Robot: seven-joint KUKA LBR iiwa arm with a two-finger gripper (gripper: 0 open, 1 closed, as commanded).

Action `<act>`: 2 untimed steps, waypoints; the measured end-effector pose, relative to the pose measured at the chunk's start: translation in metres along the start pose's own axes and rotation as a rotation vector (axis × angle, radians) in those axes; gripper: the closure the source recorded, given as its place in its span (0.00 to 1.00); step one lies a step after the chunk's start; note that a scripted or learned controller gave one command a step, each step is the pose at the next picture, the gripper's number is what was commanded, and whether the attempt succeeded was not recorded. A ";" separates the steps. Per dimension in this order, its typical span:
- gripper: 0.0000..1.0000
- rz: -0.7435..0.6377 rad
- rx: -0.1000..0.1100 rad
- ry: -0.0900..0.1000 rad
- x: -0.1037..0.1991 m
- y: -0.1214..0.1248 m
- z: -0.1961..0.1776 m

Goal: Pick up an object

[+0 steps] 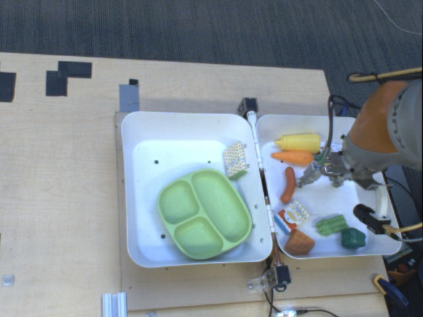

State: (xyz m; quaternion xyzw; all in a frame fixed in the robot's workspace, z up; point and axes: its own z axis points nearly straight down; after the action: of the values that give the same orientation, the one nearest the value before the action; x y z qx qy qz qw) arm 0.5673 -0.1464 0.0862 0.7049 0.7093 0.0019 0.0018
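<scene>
Camera view — gripper (310, 177) over right bin (330, 121), just beside sausage (288, 185).

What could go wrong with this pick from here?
The hand sits low in the right bin, beside the sausage and carrot. The toys lie close together, so it may nudge one aside or catch two. The carrot touches the corn, so lifting either could drag the other.

Arm (386, 121) reaching in from right, pincer (310, 175) lowered.
</scene>
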 end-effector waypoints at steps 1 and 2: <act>0.00 0.005 -0.003 -0.002 0.023 -0.078 -0.001; 1.00 0.004 -0.008 -0.002 0.023 -0.076 -0.012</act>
State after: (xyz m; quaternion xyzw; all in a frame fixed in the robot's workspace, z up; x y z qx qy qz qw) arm 0.4912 -0.1239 0.0982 0.7063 0.7079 0.0040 0.0055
